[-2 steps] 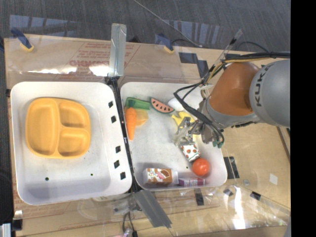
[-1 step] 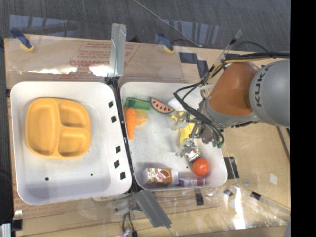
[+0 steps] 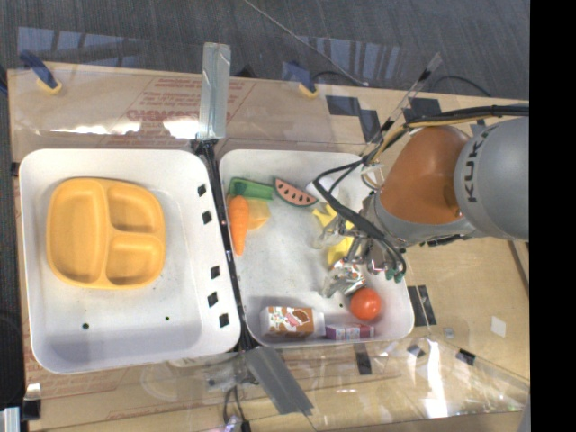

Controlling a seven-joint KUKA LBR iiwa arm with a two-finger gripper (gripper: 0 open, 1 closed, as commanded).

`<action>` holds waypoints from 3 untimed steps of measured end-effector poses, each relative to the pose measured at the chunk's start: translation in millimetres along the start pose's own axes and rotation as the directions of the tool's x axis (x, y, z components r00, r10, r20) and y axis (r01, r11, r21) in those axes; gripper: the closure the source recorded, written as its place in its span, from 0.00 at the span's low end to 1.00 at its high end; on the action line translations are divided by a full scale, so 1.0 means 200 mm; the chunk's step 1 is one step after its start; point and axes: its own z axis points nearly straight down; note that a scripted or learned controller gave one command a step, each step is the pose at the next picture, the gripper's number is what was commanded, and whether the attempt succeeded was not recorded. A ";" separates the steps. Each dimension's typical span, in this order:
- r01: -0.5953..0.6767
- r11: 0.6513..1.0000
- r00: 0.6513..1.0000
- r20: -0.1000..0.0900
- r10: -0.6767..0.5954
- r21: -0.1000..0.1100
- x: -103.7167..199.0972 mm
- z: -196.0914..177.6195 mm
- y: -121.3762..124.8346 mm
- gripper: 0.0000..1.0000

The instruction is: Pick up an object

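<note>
Grey arm [image 3: 486,183] lowers its claw [image 3: 346,277] beside the tomato [image 3: 365,305]; grip state impossible to tell.

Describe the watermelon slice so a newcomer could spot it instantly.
Start at the right bin, the one under the arm. Along its far wall, right of the green-topped carrot, lies the watermelon slice. It is a small wedge of reddish flesh with dark seeds and a green rind, unlike the round red tomato near the front.
</note>
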 end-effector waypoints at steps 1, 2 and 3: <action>0.007 1.000 1.000 0.005 -0.007 0.001 -0.01 -0.06 0.01 1.00; -0.081 0.997 0.997 -0.006 0.081 -0.003 0.29 0.02 0.53 1.00; -0.239 0.971 0.971 -0.003 0.239 0.001 0.06 0.01 0.58 1.00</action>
